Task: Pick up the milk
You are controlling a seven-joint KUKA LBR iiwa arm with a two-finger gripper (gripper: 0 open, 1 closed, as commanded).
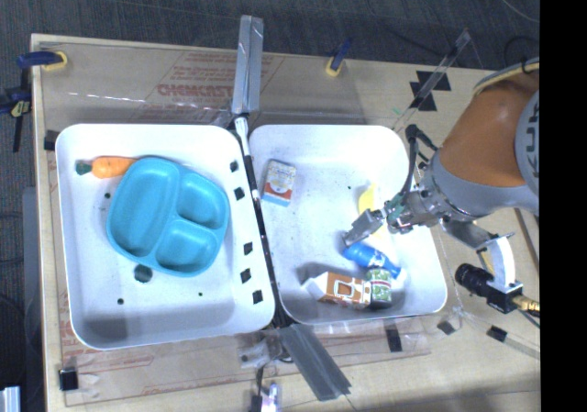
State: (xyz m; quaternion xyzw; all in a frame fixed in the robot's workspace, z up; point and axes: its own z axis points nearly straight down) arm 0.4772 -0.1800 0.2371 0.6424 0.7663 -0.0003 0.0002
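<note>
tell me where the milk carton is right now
The milk carton lies in the right bin, upper left part, near the divider, apart from the gripper.

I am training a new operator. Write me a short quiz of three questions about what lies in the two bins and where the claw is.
1. True or false: the carrot lies in the right bin.
2. Which place holds the blue divided plate? A) the left bin; B) the right bin; C) the bench outside the bins.
3. Over which bin is the claw?

Key:
1. False. The carrot lies in the left bin, beside the plate.
2. A.
3. The right bin.
</note>
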